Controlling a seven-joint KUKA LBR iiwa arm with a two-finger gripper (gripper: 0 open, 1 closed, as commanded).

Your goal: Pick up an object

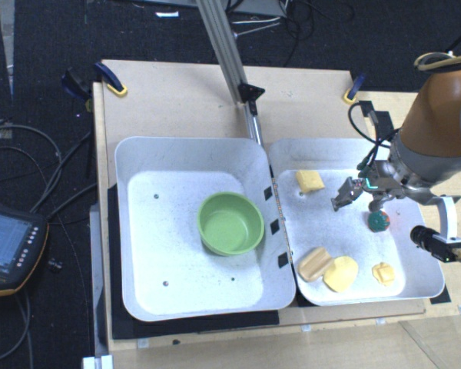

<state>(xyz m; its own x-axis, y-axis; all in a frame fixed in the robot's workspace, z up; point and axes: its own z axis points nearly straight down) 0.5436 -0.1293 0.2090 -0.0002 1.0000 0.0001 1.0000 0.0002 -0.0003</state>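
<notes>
Right now your pincer [363, 194] hangs over the right bin [422, 287], in its upper middle part, with the grey arm [434, 141] and its orange band reaching in from the right. You can see two dark fingers [346, 198] splayed apart, one out to the left and one lower right, so the pincer stands open with nothing between them.

Just below and to the right of the fingertips lies a small teal ball [379, 221]; it sits close under the lower finger, and you cannot tell whether they touch. Up and to the left of the pincer, near the bin's top left, rests a yellow block [310, 181], apart from the fingers. Along the bin's lower part you have three more pieces: a tan roll [314, 262] and a yellow round piece [341, 274] touching each other, and a small yellow piece [383, 273] off to their right, all well below the pincer.

In the left bin [138, 283] a green bowl [231, 223] stands upright, a little right of centre, well apart from the pincer. Both bins sit side by side on the bench [177, 98], and a grey pole [223, 41] slants up from between them
</notes>
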